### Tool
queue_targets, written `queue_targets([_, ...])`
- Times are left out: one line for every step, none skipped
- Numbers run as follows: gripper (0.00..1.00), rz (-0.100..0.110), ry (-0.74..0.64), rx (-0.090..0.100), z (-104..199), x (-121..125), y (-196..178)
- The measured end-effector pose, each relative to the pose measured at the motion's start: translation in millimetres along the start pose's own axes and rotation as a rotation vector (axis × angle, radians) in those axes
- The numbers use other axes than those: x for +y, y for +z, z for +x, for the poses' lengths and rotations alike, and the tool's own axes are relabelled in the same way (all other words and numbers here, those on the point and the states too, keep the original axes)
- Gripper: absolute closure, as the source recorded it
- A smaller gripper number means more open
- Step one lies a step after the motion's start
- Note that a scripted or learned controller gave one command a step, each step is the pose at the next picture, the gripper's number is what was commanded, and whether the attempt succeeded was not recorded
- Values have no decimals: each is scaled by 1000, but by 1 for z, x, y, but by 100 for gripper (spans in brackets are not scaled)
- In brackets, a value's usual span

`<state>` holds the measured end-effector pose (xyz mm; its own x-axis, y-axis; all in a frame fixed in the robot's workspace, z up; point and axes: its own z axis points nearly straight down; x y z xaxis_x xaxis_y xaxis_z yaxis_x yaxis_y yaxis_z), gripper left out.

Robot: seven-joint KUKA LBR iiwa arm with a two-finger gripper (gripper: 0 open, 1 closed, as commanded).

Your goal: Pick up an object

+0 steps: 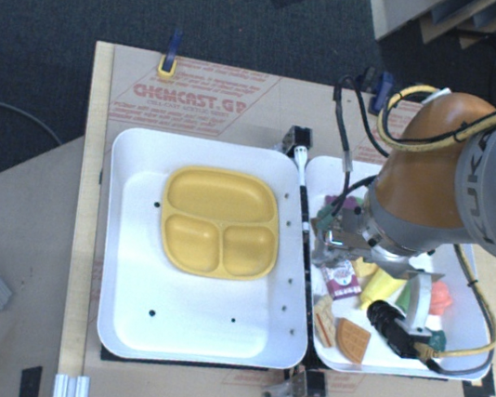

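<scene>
Gripper (335,240): low over the left side of the right bin (377,366); whether open or closed cannot be told.
Candidates: purple-and-white packet (341,279) just beside it; yellow piece (384,286) and brown wedge (353,340) near.
Left bin (131,220): yellow divided plate (221,221), well apart.
Handling: probably best to centre on one item, clear of the dividing wall.

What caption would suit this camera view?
Robot arm above the cluttered right bin; a yellow divided plate lies in the left bin.
</scene>
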<state>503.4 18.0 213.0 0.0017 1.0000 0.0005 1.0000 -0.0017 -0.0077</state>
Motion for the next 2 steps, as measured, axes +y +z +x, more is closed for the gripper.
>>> queue_targets([100,-8,-2,-1,0,5,-4])
queue_targets([100,-2,-2,0,7,-8,-3])
